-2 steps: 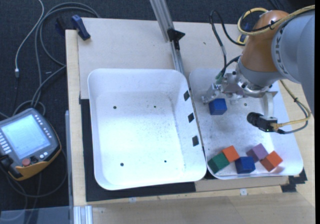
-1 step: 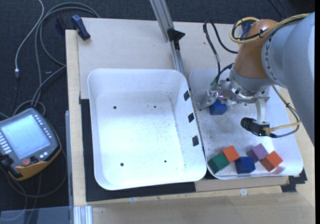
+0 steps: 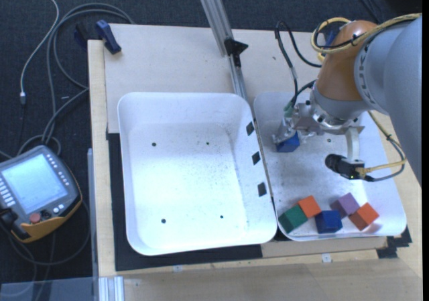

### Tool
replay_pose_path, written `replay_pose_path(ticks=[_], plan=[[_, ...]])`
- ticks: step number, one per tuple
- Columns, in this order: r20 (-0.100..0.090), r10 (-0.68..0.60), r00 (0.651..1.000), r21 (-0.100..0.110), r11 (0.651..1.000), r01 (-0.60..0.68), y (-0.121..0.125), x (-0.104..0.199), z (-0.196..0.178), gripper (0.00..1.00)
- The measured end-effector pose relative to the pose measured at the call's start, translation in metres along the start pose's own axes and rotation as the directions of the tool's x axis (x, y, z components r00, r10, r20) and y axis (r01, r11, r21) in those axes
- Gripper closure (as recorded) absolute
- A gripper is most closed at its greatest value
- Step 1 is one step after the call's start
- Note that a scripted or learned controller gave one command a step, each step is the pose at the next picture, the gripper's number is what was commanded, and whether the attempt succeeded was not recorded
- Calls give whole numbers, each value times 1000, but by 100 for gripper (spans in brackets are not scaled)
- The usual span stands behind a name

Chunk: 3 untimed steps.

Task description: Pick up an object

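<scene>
I am closing my gripper (image 3: 287,137) on a blue block (image 3: 289,143) (fingers pinching it) in the right bin (image 3: 268,108), well above the green block (image 3: 292,217).

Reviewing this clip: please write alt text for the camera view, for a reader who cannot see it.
A grey arm with an orange band reaches from the right over the right white bin, its claw low in the bin at a blue block. Five more blocks, green, orange, blue, purple and orange-red, cluster at that bin's near edge.
</scene>
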State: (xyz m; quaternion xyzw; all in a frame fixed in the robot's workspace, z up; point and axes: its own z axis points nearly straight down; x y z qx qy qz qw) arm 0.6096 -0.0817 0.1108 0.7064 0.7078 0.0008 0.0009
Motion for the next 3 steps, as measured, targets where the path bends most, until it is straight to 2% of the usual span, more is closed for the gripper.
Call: replay_pose_path(ticks=[1, 2, 3], plan=[[1, -1, 1000, -8, 1000, 1, 33, 4, -94, 100], [-4, -6, 1000, 7, 1000, 6, 18, 77, -89, 100], [-4, -8, 1000, 1, 1000, 8, 39, 158, -91, 100]])
